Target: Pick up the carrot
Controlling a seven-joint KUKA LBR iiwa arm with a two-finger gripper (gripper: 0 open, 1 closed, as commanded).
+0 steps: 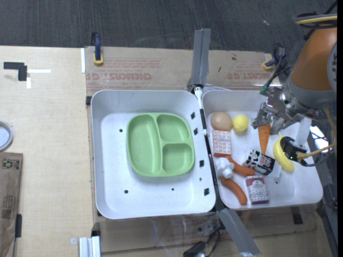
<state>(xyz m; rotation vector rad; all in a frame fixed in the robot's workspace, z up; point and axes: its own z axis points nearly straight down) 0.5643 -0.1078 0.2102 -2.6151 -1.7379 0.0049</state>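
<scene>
Nearest the camera, at the front of the right bin (308, 197), a small red packet (258, 189) is seen beside 2 orange-red sausage-like pieces (235, 189), with a white lump (224, 169) just behind them. A black-and-white carton (260, 161) is found a little further back, and a banana (282, 154) lies to its right against the arm's side. In the left bin (107, 143), a green divided tray (159, 143) with 3 compartments is set near the middle. Further back in the right bin, a labelled card (221, 141) is seen, then a brown round item (221, 121) and a small yellow ball (241, 122) side by side. The carrot (263, 137) is seen just right of the ball, hanging point-down, its thick top taken up into the gripper (267, 119). The fingers appear closed on that top end, though contact with the bin floor at the tip cannot be ruled out. The step in hand is judged to be the grasp or the start of the lift. A straight, steady rise is called for next, so that the carrot is not knocked against the banana or carton.
</scene>
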